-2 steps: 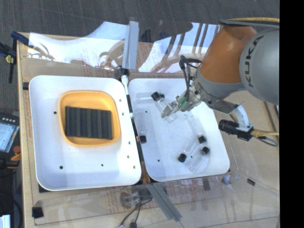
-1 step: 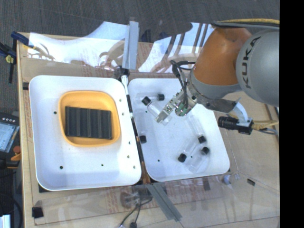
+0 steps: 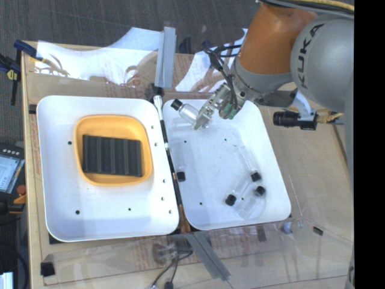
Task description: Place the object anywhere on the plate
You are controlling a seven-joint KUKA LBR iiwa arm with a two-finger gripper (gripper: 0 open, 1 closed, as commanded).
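A yellow plate [image 3: 90, 128] lies in the left bin [image 3: 54, 209]. A dark ridged rectangular object [image 3: 114, 155] rests flat on the plate's middle. My gripper [image 3: 203, 119] hangs over the far part of the right bin [image 3: 210, 215], pointing down and to the left. A small clear vial with a black cap [image 3: 182, 109] is just left of the gripper's tip, touching it or nearly so. Whether it is held I cannot tell. Several clear vials with black caps [image 3: 246, 188] lie in the near right corner of the right bin.
The arm's orange band [image 3: 271, 35] and grey wrist [image 3: 325, 53] loom over the right bin's far right corner. A grey bar [image 3: 163, 56] and crumpled white plastic [image 3: 90, 62] lie behind the bins. Cables and a metal strip [image 3: 207, 257] run along the front edge.
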